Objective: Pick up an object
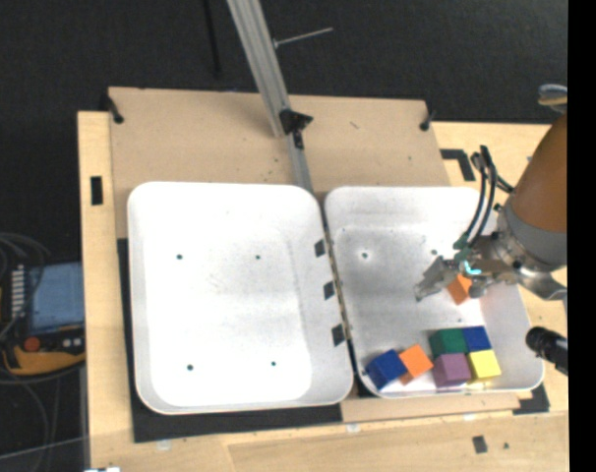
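Reaching in from the right over the right-hand white bin [396,224], with the gripper [453,281] hanging above that bin's right half and pointing leftward. Gripping a small orange block [460,288] between the fingers, one grey finger [432,279] sticking out to the left of the block and the block sitting just under the wrist's teal glow. Lying below the gripper, along the bin's lower edge: a blue cube [386,367] farthest to the left, an orange cube [415,361] touching it on the right, then a tight cluster of a green cube [448,343] and a dark blue cube [476,339] above a purple cube [452,369] and a yellow cube [485,364]. Sitting well to the left of the gripper, the left-hand white bin [229,293], its wall touching the right-hand bin along black clips. Rising beyond the gripper toward the top edge, a slanted metal rail [264,52] over the tan bench [229,131]
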`<action>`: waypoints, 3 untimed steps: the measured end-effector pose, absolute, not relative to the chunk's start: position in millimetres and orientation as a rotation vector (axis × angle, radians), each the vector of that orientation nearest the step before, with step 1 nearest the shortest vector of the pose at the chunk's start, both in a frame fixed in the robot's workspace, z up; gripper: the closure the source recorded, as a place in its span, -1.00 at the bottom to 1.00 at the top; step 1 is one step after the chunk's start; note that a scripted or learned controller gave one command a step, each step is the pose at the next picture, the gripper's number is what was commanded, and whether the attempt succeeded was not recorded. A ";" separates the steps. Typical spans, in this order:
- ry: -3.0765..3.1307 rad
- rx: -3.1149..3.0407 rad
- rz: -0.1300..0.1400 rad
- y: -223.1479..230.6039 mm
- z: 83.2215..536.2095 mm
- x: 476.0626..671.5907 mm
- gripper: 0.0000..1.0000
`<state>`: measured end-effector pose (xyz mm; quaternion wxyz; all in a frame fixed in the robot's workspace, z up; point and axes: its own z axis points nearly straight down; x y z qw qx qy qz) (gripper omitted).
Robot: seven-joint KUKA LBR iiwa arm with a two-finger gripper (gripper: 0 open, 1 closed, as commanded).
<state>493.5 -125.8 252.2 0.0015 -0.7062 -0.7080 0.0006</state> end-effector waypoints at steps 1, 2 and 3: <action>-2.222 -2.223 -0.003 -126.2 254.2 494.3 -1.00; -2.219 -2.221 0.004 -126.4 212.1 493.5 -1.00; -2.218 -2.222 0.005 -129.1 168.1 498.6 -1.00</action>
